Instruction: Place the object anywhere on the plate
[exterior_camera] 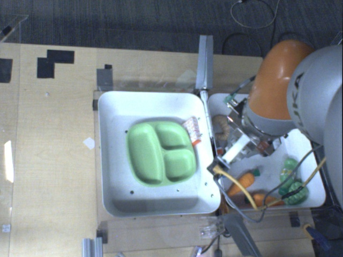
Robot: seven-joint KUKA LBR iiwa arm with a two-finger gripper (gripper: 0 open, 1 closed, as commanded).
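The hand [239,134] is hanging over the right bin [316,194], near a carrot [242,182]; I cannot tell whether it is apart or together. The green plate [161,153] is sitting in the left bin [115,159].

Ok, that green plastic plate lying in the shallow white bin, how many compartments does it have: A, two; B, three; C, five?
B: the green plastic plate has one long compartment on the view's left side and two smaller ones stacked on its right, as it lies in the shallow white bin.
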